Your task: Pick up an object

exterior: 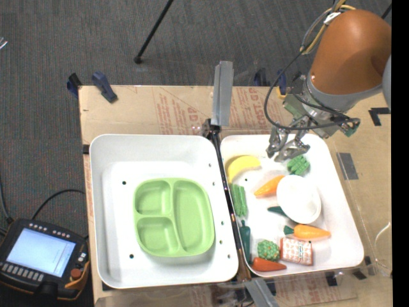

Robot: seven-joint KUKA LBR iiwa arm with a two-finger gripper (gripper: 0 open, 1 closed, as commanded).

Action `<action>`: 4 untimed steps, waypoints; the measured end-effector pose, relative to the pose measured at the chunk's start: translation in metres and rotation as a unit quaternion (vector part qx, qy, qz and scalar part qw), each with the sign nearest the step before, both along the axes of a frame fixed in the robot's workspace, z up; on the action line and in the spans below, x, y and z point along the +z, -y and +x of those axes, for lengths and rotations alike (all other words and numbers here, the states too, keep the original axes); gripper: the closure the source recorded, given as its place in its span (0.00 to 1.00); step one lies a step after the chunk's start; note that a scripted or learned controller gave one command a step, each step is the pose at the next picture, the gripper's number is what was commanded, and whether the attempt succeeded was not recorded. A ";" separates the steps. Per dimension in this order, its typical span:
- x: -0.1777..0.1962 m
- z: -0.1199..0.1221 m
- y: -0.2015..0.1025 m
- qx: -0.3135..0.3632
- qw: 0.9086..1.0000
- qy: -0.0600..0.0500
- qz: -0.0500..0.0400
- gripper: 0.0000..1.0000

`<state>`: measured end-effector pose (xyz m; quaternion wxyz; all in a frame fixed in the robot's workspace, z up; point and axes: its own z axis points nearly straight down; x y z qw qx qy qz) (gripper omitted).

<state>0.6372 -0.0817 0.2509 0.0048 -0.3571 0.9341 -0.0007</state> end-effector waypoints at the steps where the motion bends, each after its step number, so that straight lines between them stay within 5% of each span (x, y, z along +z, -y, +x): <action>1: -0.162 -0.087 0.011 0.197 0.980 -0.008 0.001 1.00; 2: -0.159 -0.085 0.011 0.198 0.980 -0.005 0.000 0.00; 4: -0.164 -0.088 0.006 0.057 0.998 -0.006 0.000 0.00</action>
